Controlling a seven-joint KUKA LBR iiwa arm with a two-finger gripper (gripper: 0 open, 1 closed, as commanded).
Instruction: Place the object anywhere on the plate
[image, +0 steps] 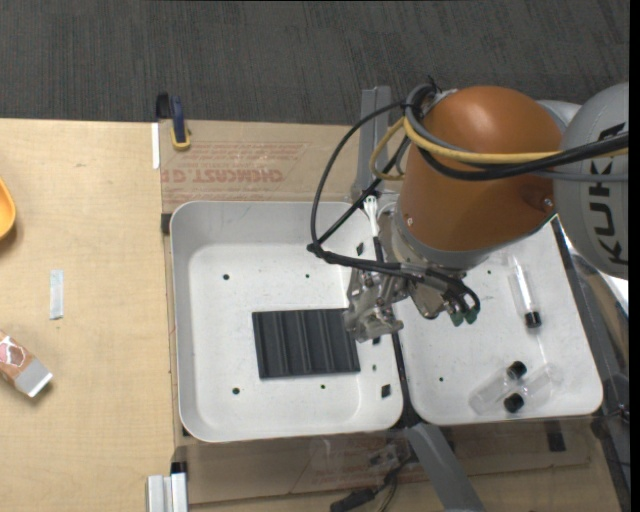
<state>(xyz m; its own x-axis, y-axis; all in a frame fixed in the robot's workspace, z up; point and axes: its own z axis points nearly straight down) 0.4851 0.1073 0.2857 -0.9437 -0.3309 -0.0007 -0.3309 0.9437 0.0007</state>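
You see two white bins: the left bin (200, 300) holds one dark ridged plate (300, 343), the right bin (560, 400) holds two clear things. The gripper (372, 318) hangs by the plate's right edge. You cannot tell its grip.

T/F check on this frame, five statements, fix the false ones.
1. The black ridged plate lies in the left bin. True.
2. The hand is above the plate's right edge, near the divide between bins. True.
3. The clear marker lies on the plate. False: it is in the right bin.
4. Two clear items with black caps sit in the left bin. False: right bin, near its front.
5. The plate is round and white. False: rectangular, black.
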